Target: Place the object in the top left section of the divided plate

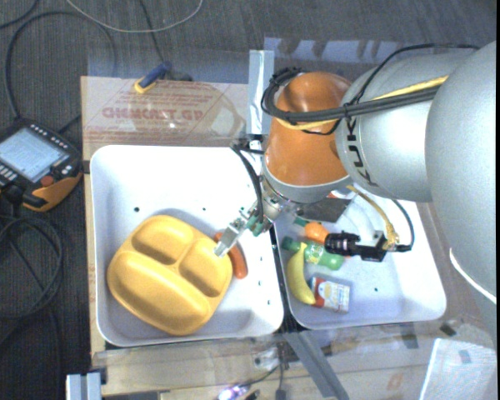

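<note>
Orange sausage-like object (237, 261) lies just below our gripper (231, 238), touching the yellow divided plate (171, 273); it looks light, smooth, possibly slippery; we judge a mid-length grasp best; finger state we cannot tell.

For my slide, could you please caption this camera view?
KUKA arm's gripper poised at the yellow divided plate's right edge in the left bin, an orange object beside it.

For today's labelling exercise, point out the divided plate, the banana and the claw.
divided plate (154, 294): camera view, its large front section.
banana (297, 278): camera view, mid-body.
claw (230, 240): camera view, between its fingertips.
</note>
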`<state>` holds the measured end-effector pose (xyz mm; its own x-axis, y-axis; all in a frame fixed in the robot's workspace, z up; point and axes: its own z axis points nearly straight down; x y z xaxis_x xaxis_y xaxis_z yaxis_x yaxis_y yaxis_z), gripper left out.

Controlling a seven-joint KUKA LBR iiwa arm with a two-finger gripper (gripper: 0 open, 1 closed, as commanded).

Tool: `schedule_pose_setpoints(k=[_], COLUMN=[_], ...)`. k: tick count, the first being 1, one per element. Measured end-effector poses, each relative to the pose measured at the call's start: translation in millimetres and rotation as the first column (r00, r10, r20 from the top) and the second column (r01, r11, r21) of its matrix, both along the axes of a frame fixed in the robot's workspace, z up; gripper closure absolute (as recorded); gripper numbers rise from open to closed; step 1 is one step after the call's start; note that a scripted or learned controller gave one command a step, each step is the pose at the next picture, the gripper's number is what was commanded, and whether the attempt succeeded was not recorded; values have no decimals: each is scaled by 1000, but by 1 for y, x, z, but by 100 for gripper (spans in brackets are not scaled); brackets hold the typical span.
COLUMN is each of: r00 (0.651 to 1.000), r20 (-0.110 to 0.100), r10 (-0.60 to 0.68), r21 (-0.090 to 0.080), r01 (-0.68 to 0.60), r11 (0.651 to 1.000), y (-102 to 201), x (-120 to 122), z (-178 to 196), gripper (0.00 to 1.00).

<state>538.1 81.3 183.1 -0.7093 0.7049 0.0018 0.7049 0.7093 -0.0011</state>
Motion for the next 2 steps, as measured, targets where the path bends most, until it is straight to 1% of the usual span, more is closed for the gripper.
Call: schedule_pose_setpoints(k=[1, 2], r00=[1000, 952], r20=[1, 1], r10=[-1, 306], r21=[1, 0], r01=[1, -306], r11=[1000, 952], y=[0, 55], x=[1, 6], z=[9, -33], gripper=[100, 100])
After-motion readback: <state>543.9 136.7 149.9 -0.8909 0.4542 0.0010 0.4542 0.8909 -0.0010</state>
